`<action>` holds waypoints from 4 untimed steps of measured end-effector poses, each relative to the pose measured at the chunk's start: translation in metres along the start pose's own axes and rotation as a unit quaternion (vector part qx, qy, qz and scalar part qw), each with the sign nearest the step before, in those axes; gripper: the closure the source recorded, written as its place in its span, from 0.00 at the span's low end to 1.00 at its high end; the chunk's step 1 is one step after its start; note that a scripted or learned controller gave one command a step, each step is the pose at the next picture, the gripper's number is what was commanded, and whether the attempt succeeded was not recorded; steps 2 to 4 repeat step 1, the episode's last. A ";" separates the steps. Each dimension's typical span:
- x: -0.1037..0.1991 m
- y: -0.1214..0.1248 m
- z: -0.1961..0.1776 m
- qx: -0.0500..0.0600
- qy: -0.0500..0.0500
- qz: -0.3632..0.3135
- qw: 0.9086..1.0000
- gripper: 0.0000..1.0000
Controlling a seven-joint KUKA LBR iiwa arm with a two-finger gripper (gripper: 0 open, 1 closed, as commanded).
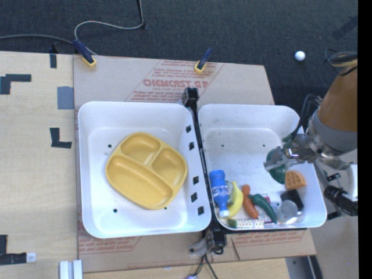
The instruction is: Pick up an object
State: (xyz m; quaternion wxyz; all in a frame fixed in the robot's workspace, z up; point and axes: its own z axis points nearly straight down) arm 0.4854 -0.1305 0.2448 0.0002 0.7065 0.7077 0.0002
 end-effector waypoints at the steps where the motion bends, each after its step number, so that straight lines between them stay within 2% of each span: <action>1: 0.065 -0.001 -0.008 0.001 0.000 0.000 1.000 1.00; 4: 0.065 -0.001 -0.008 0.001 0.000 0.000 1.000 1.00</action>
